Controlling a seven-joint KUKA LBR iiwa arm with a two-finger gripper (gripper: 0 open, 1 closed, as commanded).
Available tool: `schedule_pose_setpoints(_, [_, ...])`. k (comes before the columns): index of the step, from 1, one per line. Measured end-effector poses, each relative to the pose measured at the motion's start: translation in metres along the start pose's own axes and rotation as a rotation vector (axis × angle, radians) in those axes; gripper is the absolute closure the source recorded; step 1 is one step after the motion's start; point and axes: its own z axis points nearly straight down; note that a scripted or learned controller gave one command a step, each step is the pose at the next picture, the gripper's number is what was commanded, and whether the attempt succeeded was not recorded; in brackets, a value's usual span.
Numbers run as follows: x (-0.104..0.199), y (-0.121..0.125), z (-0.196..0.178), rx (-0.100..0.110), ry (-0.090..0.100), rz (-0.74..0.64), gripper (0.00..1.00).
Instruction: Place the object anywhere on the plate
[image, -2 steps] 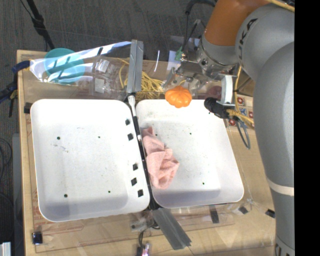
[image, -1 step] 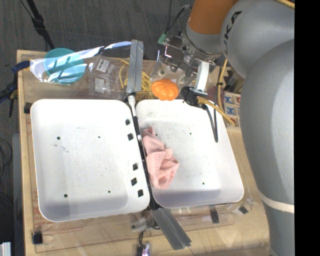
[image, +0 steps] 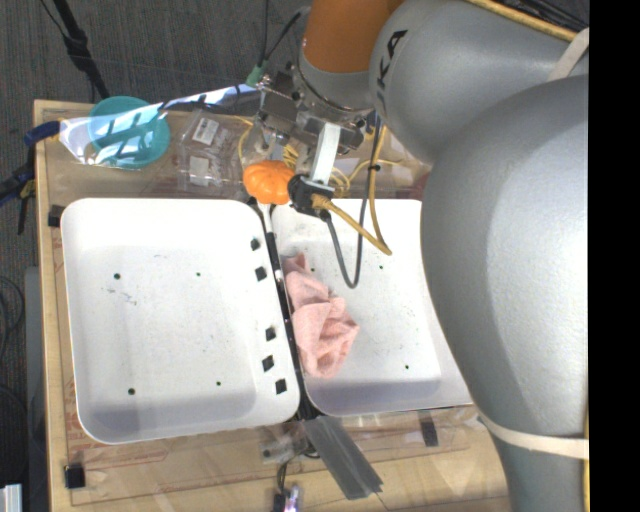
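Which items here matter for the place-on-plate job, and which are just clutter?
Job, likely: orange object at the bins' far edge; teal dish beyond the left bin, probably the plate.
Lying about: pink cloth in the right bin; clear plastic packaging beside the dish.

Bright, even overhead light, left bin slightly washed out, soft shadow along its near rim, mild overall softness

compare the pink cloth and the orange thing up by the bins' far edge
Colour: the pink cloth is pale pink, the orange thing bright orange. Shape: the cloth lies crumpled and stretched out; the orange thing is round and compact. Place: the cloth lies inside the right bin by its left wall; the orange thing sits at the bins' far rim.
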Motion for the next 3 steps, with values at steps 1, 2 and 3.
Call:
schedule_pose_setpoints(1, [0.066, -0.028, -0.016, -0.003, 0.001, 0.202, 1.0])
schedule_pose_setpoints(2, [0.089, -0.104, 0.134, 0.0, -0.002, 0.322, 1.0])
schedule_pose_setpoints(3, [0.088, -0.103, 0.134, -0.002, -0.001, 0.323, 0.0])
